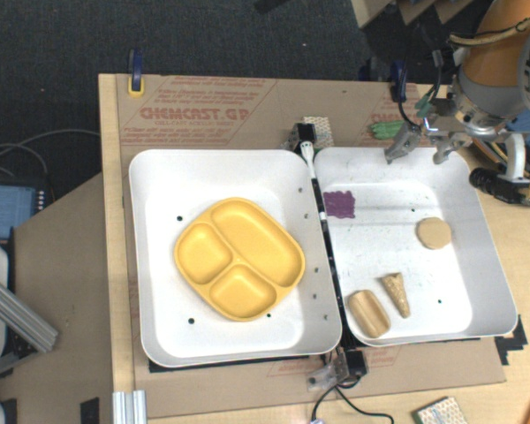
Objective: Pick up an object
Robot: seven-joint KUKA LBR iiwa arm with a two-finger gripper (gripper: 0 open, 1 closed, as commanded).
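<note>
From the camera view, the arm (503, 34) is reaching in at about two o'clock, and the end effector (421, 147) is hanging over the far rim of the right bin (477, 237), its two fingers standing apart with nothing between them.

Nothing is being held, so the pick looks not yet done. The candidates are all lying in the right bin: a purple patch (339, 204) at about ten o'clock of that bin, close to the wall shared with the left bin (150, 237); a round tan disc (434, 233) toward three o'clock; a cone (395, 293) and a bread-like lump (368, 314) just beside each other near six o'clock. The left bin is carrying a yellow divided tray (238, 258) at its middle, tilted on the diagonal.

Judging from this, the whole grasp is remaining: descending onto one item, closing, lifting. The purple patch and the disc are lying nearest the end effector; which one is being targeted I cannot tell. The flat patch may be hard to pinch off the bin floor.
</note>
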